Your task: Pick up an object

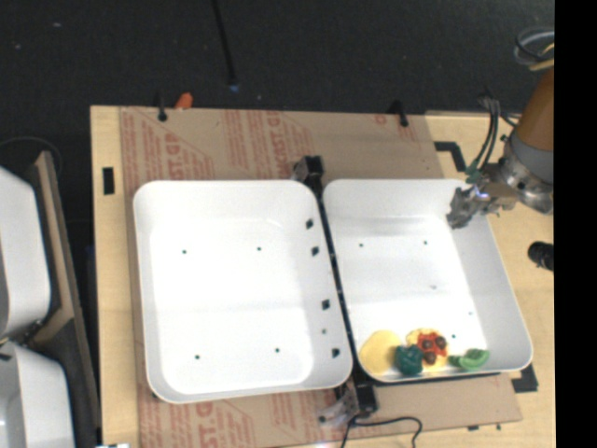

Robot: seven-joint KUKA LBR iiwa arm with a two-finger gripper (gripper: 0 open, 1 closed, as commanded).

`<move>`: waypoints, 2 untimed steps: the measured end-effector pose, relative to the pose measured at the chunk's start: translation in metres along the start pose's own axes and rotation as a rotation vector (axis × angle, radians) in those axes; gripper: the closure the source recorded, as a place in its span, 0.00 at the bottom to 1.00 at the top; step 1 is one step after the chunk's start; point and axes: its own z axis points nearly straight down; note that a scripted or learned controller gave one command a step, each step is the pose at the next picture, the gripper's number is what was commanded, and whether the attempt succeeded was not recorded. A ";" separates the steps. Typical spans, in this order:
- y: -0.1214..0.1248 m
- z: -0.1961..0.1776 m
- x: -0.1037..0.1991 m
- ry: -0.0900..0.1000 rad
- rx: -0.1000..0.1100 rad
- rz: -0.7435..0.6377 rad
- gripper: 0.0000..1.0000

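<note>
The arm (532, 147) comes in from the right edge of the view, its orange band high up near that edge and the grey wrist below it bending toward the bins. Thin cables loop around the wrist. The gripper (462, 208) hangs at the far right corner of the right bin (401, 203), just over or beside its rim; it is small and blurred here, so I cannot tell whether it is open or closed, and nothing can be made out in its grasp.

The objects to pick lie well apart from the gripper, gathered along the near edge of the right bin, toward its near right corner. A pale yellow round piece (378, 348) sits furthest left in the group. Touching its right side is a dark teal object (408, 360). Just behind and to the right of that is a red and yellow object (429, 343), its shape too small to name. A green object (473, 358) lies at the right end of the group, close to the bin's near wall.

The left bin (149, 250) stands beside the right one, the two meeting along a dark divider with clips. Both bins rest on a brown cardboard sheet (233, 143) with red printing, laid over the bench.
</note>
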 end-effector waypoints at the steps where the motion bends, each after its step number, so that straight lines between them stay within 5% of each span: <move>1: 0.000 -0.025 -0.001 0.001 0.004 0.000 1.00; 2: -0.004 -0.029 0.056 0.002 0.005 -0.004 1.00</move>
